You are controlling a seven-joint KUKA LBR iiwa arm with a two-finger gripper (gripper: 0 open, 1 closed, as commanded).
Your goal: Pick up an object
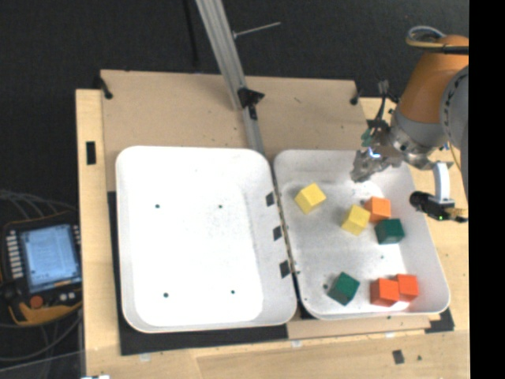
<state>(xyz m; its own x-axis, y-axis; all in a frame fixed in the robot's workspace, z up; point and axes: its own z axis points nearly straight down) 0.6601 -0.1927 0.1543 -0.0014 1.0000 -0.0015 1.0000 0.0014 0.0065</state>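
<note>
The right bin (316,172) holds several small blocks. A yellow block (310,197) lies near its left side and a second yellow block (356,219) sits at the centre. Touching that one on the right is an orange block (380,208), with a dark green block (389,230) just below it. Another green block (343,288) rests near the front edge, and two orange blocks (394,289) sit together at the front right. My gripper (364,168) hangs over the bin's back right part, above and behind the central cluster, with nothing visible between its fingers.
The left bin (193,235) lies beside the right one. A slanted metal pole (225,54) rises from between the bins toward the back. A handheld control pendant (43,263) lies off the bench at the left. Black cable parts (430,204) hang by the arm at the right.
</note>
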